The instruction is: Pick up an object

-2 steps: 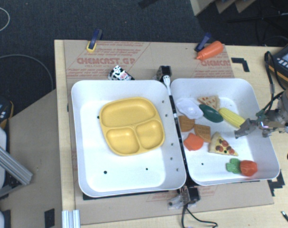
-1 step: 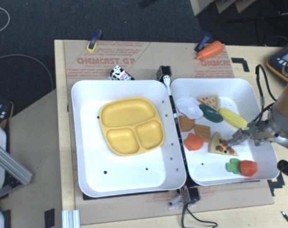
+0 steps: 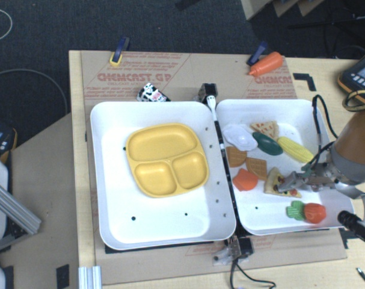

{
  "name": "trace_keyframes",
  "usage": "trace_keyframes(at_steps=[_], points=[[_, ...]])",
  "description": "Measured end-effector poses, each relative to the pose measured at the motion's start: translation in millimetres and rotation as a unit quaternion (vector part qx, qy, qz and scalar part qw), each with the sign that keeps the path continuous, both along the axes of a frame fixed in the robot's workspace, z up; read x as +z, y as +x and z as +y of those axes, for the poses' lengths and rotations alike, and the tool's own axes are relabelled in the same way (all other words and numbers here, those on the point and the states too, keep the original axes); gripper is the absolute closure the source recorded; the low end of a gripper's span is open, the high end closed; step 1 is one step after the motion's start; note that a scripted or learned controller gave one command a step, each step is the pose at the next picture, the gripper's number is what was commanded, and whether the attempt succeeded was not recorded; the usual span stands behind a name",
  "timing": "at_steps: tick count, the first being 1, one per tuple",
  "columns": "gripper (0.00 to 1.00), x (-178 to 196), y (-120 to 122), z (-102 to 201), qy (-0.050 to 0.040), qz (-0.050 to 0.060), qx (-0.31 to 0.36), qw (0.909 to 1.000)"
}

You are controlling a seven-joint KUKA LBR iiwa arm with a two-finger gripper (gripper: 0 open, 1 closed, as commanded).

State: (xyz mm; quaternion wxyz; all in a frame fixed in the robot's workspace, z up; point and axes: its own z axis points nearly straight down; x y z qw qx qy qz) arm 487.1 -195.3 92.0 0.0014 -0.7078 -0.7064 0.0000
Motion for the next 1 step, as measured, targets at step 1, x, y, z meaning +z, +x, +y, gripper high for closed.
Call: trace_keyframes(at_steps=[1], points=[[1.00, 13.0, 1.0, -0.5, -0.0015, -0.003, 0.000, 1.0000]])
